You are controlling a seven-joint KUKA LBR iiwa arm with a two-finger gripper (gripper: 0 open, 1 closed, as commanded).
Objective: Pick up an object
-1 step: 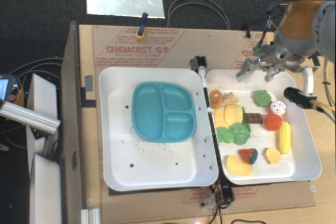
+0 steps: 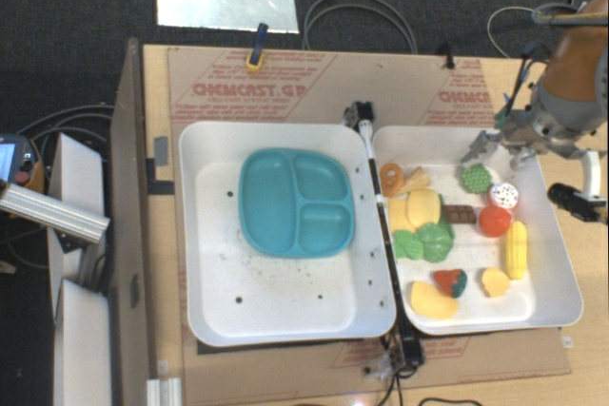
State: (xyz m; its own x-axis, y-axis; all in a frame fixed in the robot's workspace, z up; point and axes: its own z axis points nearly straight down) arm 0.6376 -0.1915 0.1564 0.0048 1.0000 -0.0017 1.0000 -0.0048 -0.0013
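Toys: plastic play food heaped in the right bin [image 2: 561,299]; a bumpy green piece [image 2: 476,178] near the back wall; a white speckled ball [image 2: 503,196] just beside a red tomato [image 2: 494,221]; a yellow corn cob [image 2: 516,249]; leafy green pieces [image 2: 423,242]; an orange ring [image 2: 390,177]; a brown bar [image 2: 459,214]
Gripper [image 2: 502,147]: over the back of the right bin, above and just beside the bumpy green piece; fingers spread wide, nothing between them
Arm [image 2: 576,71]: enters from the right, orange band above a grey wrist, tilted down toward the bin
Left bin [image 2: 205,299]: shallow, white, smooth; bears a teal divided tray [image 2: 295,203] with rounded corners
Bench [image 2: 285,86]: brown cardboard with red print
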